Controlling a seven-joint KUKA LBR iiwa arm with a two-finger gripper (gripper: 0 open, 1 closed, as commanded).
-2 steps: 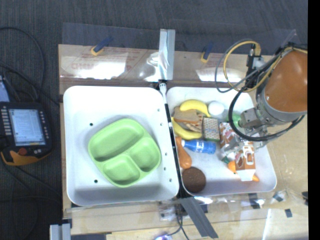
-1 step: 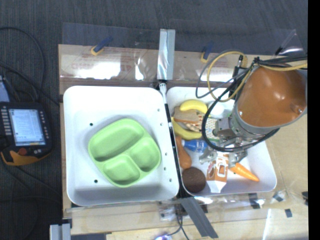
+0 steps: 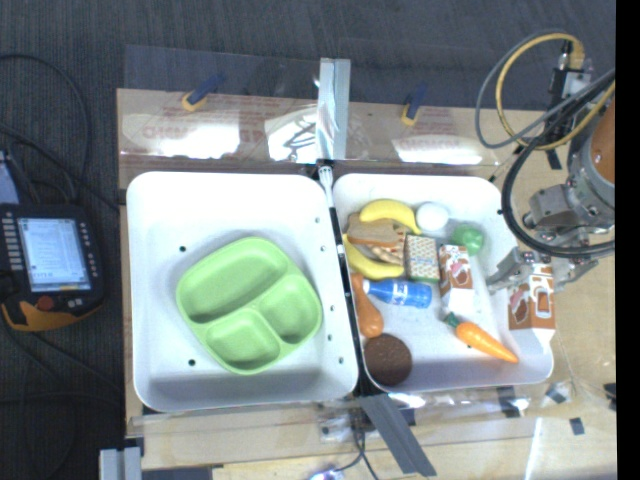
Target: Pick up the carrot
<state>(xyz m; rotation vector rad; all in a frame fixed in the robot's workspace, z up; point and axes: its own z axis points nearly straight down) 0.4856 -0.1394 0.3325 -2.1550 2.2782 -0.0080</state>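
Gripper (image 3: 520, 266) sits over the right rim of the right bin (image 3: 492, 190), at the arm's wrist end; can't tell from this angle how it is set. It hangs just above a small brown-and-white carton (image 3: 530, 303) that lies on that rim, partly outside the bin wall. Nothing visibly clamped.

Carrot (image 3: 480, 338) lies in the right bin's lower right area, orange body pointing toward the bottom right corner, green stub end up-left. Its tip is close to the bin's right wall; bare white floor just below it and to its left, toward the brown round item (image 3: 387, 357) at the lower left corner.

Rest of the right bin is crowded: red-and-white box (image 3: 457, 275) just up-left of the carrot's stub, blue-and-white bottle (image 3: 400, 292) lying flat beside it, wafer block (image 3: 421, 258), two bananas (image 3: 378, 236) with a sandwich-like piece between, white ball (image 3: 432, 216), green round item (image 3: 466, 237), orange piece (image 3: 368, 313) along the left wall.

Left bin (image 3: 160, 198) holds a green divided plate (image 3: 250, 303), tilted diagonally, with open floor all round it.

Cables (image 3: 525, 98) loop above the arm, outside the top right of the bin.
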